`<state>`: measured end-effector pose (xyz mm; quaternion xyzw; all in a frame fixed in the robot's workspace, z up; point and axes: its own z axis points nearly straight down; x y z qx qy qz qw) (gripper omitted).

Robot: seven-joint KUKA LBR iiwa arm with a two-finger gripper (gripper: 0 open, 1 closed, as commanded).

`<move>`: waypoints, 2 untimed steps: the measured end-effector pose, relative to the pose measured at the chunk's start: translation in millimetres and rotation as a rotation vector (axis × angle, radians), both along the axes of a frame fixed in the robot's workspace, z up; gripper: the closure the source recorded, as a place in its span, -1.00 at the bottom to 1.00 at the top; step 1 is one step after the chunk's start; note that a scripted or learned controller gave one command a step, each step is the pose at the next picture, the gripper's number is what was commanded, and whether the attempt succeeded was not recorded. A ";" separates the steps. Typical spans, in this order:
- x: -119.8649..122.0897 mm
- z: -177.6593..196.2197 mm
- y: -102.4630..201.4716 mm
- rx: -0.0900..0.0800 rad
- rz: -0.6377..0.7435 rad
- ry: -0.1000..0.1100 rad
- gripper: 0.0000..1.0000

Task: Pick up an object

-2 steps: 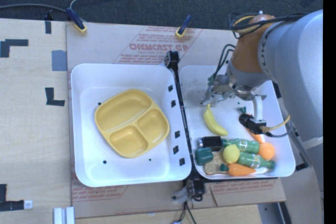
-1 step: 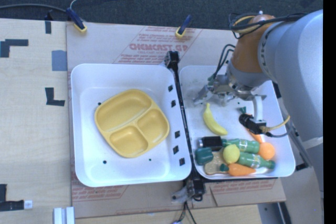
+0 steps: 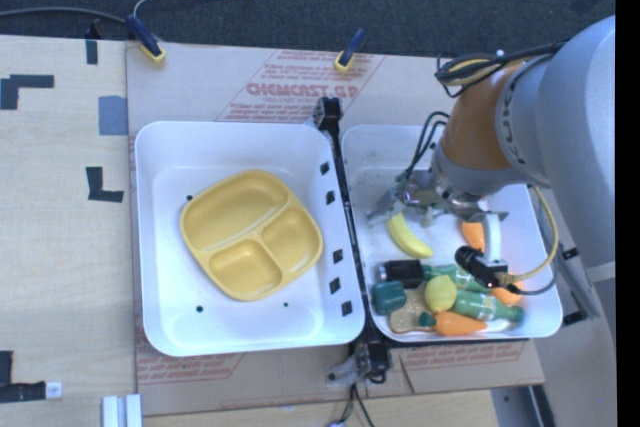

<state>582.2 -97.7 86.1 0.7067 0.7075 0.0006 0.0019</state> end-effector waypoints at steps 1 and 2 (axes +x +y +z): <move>0.4 9.6 -0.5 -0.001 -0.001 -0.001 1.00; 22.5 98.5 94.5 0.003 0.002 0.003 1.00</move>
